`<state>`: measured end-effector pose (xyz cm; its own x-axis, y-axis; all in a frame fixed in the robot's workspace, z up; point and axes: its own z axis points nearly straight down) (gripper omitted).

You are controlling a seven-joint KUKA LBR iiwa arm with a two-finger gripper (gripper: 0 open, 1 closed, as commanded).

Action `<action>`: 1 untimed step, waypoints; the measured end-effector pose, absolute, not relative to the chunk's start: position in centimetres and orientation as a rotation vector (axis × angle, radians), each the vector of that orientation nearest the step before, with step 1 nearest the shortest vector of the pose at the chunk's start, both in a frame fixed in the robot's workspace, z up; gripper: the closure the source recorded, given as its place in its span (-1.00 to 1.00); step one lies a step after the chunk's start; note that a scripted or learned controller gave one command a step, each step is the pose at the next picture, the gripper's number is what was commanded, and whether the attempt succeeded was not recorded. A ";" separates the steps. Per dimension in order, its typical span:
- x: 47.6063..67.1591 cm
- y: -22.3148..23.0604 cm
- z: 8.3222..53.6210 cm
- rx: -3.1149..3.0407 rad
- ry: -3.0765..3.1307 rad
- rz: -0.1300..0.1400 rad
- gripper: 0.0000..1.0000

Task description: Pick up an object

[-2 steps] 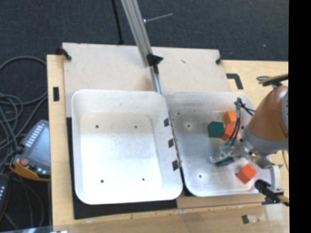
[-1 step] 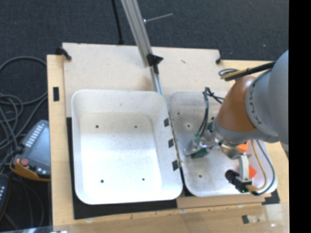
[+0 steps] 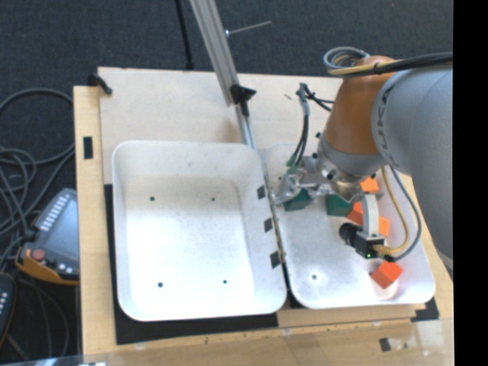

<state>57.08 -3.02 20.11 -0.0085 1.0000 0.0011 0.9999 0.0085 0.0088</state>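
the arm (image 3: 396,105) reaches in from the right of the frame and hangs low over the right bin (image 3: 328,288), because the loose pieces all lie there. the tool (image 3: 293,193) sits at mid-frame near the bin's left wall, just by a green block (image 3: 299,199); whether its jaws are apart, together or clamped on anything i cannot tell, since the wrist covers them. a second green block (image 3: 336,203) lies just right of it, partly under the wrist. orange blocks (image 3: 369,184) cluster further right, and one orange block (image 3: 386,274) lies alone near the lower right corner.

the tool works close to the divide between the bins, so room to its left looks tight; a lift straight up seems the safest way out. the left bin (image 3: 122,158) offers wide open floor, and the bench (image 3: 152,97) behind is bare apart from a slanted metal post (image 3: 217,48).
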 end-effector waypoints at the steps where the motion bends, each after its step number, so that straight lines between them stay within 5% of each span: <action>1: 57.4 4.1 24.5 2.210 2.229 0.007 1.00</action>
